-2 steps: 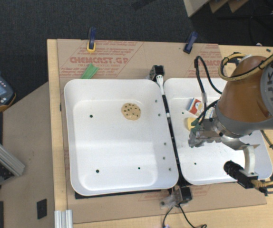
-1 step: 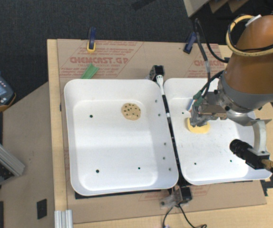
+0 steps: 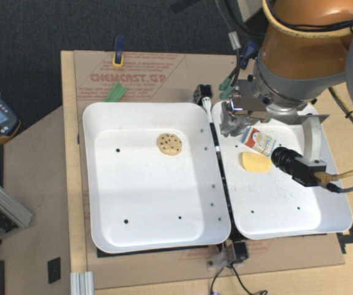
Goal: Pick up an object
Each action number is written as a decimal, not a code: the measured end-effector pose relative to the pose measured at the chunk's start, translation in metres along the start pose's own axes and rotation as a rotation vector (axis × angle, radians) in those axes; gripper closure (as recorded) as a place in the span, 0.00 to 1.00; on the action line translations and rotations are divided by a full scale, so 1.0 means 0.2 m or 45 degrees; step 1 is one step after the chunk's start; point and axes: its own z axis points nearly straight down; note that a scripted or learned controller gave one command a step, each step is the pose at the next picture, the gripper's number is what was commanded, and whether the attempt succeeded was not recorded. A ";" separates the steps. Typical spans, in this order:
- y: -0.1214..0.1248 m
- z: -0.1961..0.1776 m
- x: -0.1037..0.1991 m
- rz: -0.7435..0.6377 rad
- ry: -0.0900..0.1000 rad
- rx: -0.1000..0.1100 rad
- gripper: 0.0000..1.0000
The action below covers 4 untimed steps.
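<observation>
Arm's low over the right bin (image 3: 287, 220). Small carton (image 3: 259, 141) sits just right of the jaws, yellow chip (image 3: 256, 163) just below it. Can't tell if jaws are open or shut. Risk imo: they close beside the carton & nudge it away.

A round chocolate-chip cookie (image 3: 170, 144) is seen flat in the left bin (image 3: 103, 183); a yellow disc (image 3: 256, 163) and a small carton (image 3: 259, 142) are seen touching in the right bin (image 3: 287, 220).
</observation>
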 end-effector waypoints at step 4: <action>-0.04 -0.23 0.47 0.010 -0.003 0.011 1.00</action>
